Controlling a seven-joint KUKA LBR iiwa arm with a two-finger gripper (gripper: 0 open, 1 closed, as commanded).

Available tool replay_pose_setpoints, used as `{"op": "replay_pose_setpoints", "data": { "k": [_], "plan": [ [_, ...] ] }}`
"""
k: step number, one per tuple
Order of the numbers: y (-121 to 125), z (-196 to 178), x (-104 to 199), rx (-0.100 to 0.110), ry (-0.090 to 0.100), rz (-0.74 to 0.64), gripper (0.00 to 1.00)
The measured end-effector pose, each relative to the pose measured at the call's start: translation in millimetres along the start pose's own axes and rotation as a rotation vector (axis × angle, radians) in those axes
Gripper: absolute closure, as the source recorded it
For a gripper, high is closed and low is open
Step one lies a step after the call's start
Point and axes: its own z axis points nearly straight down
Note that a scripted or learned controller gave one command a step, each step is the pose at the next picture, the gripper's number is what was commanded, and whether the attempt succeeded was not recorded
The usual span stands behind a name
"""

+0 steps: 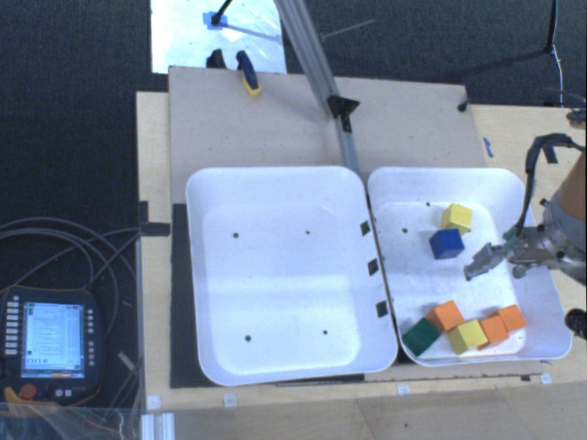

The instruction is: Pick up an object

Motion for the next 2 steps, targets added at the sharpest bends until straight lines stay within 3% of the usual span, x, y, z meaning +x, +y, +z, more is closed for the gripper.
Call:
{"op": "replay_pose_setpoints", "data": {
  "k": [1, 2],
  "plan": [
    [0.1, -0.2, -0.1, -0.001, 0.0, 0.001, 0.0],
    [-2.7, 58.5, 8.2, 0.006, 0.002, 0.001, 0.0]
  ]
}}
